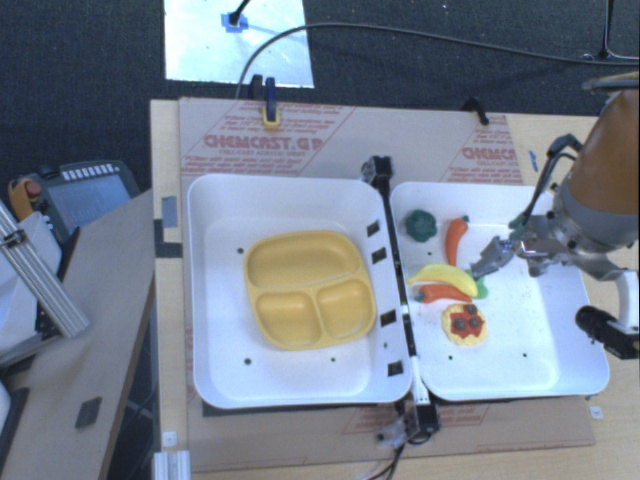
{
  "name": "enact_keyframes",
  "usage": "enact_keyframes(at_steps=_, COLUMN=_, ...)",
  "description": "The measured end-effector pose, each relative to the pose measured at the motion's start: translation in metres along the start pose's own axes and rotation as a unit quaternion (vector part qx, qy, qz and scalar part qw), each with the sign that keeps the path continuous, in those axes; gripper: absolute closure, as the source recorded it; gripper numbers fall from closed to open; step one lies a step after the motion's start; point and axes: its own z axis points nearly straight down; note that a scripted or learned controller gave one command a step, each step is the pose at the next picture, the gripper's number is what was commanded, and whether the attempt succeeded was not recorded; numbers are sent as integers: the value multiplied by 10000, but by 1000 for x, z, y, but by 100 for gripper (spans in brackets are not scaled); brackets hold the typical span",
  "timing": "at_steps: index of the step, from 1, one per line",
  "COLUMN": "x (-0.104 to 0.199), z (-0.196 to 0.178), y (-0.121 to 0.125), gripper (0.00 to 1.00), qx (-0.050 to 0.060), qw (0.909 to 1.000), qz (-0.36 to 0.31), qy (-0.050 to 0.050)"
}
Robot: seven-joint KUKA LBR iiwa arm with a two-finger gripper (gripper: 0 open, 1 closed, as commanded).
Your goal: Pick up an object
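While the arm (600,183) reaches in from the right, its hand (493,258) hangs low over the right bin (560,368), fingers slightly parted, nothing between them. Toys cluster at that bin's left half: green piece (420,225), orange carrot (456,239), yellow banana (446,279), small pizza (466,324). Banana lies just left of the hand. Bin's lower right floor is bare. Left bin (215,268) carries a yellow divided tray (305,288).

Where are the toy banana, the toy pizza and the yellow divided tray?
toy banana (447,279), camera view, middle of its curve.
toy pizza (466,324), camera view, its topped centre.
yellow divided tray (300,260), camera view, its large top compartment.
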Motion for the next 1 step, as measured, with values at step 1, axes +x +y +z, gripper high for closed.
enact_keyframes(at_steps=1, x=-8, z=46, y=3, gripper=0, qx=18, qw=10000, qz=12, qy=2)
